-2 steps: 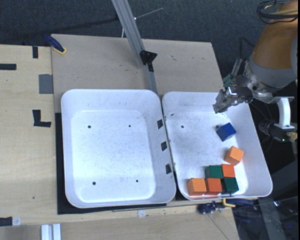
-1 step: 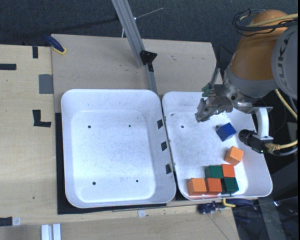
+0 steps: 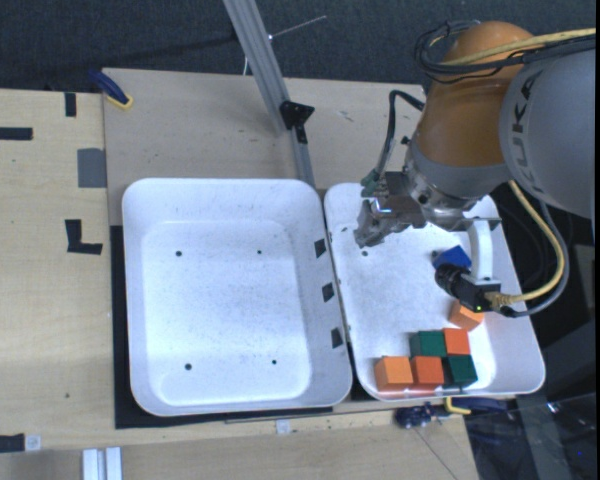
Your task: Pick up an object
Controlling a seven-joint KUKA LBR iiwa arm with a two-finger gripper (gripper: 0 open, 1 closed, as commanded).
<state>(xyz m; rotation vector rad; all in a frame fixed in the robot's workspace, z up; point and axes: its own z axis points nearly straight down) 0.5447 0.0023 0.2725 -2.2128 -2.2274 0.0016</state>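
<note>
- Blocks were what I saw first: a cluster of orange and green blocks [image 3: 432, 360] sat in the right bin [image 3: 385, 298], packed into its near corner.
- One more orange block [image 3: 466, 316] lay in that same bin, just above the cluster and partly under the arm's cabling.
- I spotted a blue block [image 3: 452, 259] in the right bin too, further up from the cluster, beside the wrist hardware.
- My pincer [image 3: 370, 230] hung over the right bin's far-left part, close to the wall it shares with the left bin [image 3: 140, 208].
- I could not tell whether the pincer was wide or narrow; its tips were a dark blur, and I saw nothing held between them.
- Pincer and block cluster were well apart, at opposite ends of the right bin.
- Both bins rested on the tabletop [image 3: 40, 298].
</note>
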